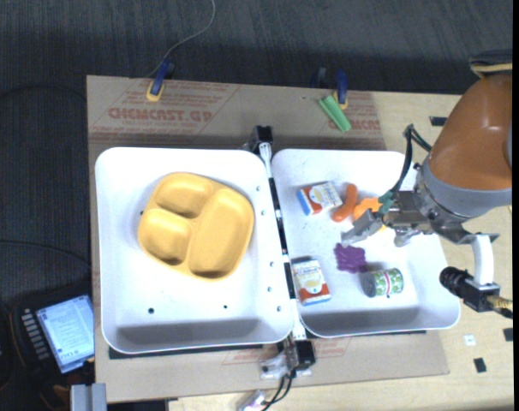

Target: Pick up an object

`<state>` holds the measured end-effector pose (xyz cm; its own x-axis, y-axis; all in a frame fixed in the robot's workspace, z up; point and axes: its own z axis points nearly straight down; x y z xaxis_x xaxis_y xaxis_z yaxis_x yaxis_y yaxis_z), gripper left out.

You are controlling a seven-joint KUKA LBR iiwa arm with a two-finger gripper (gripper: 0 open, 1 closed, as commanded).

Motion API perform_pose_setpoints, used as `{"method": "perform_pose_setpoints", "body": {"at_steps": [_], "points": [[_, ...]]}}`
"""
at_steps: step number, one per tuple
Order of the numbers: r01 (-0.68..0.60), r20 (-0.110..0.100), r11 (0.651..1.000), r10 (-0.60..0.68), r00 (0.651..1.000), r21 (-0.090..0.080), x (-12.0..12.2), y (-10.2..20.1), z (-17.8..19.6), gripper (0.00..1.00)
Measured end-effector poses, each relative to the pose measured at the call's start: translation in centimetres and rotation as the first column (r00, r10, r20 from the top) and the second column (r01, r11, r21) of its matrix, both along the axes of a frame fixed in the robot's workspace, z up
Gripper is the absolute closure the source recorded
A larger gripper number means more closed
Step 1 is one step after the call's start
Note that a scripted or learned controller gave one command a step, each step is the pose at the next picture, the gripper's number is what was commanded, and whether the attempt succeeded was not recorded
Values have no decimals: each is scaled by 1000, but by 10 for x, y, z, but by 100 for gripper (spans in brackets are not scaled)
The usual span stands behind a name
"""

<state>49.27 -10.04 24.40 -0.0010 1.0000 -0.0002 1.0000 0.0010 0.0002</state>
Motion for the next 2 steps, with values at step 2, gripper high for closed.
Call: {"method": "perform_pose_setpoints", "body": {"at_steps": [2], "points": [[0, 3, 1000, 0, 1000, 5, 11, 7, -153, 0]]}}
